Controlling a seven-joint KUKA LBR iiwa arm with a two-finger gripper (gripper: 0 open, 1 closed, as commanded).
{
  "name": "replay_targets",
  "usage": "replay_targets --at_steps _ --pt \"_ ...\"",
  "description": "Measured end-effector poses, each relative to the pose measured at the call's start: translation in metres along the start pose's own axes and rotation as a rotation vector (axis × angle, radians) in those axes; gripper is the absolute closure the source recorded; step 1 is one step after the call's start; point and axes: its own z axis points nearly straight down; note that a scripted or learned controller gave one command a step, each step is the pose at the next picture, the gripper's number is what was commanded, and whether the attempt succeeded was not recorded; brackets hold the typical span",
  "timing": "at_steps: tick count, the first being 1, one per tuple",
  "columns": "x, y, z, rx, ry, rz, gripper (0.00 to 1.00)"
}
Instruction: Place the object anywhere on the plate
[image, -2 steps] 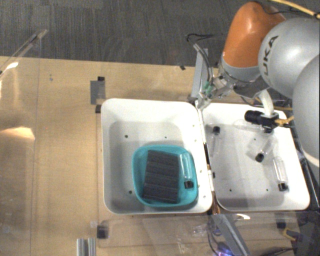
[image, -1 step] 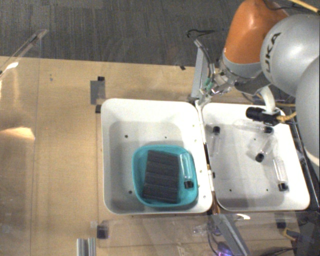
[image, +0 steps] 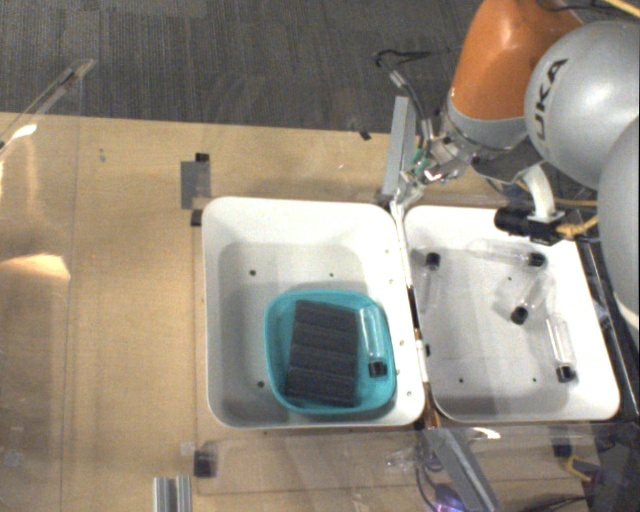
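Clear tube with black cap (image: 372, 337) lying on teal plate (image: 283, 322) beside dark ridged block (image: 322, 353), left bin (image: 225, 300), four similar tubes in right bin (image: 590, 330), end effector (image: 432, 165) above bins' far edge, grip state indiscernible.

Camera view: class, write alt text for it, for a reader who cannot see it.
A teal plate in the left bin holds a dark ridged block with a clear tube lying at its right. The right bin holds several more clear tubes, and the arm hangs over the bins' far edge.
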Motion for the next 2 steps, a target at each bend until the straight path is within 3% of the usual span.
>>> replay_targets --at_steps 1,2 --pt "0.031 0.013 -0.018 0.011 0.008 -0.252 1.0" --pt "0.093 0.038 -0.016 0.011 0.01 -0.297 1.0"
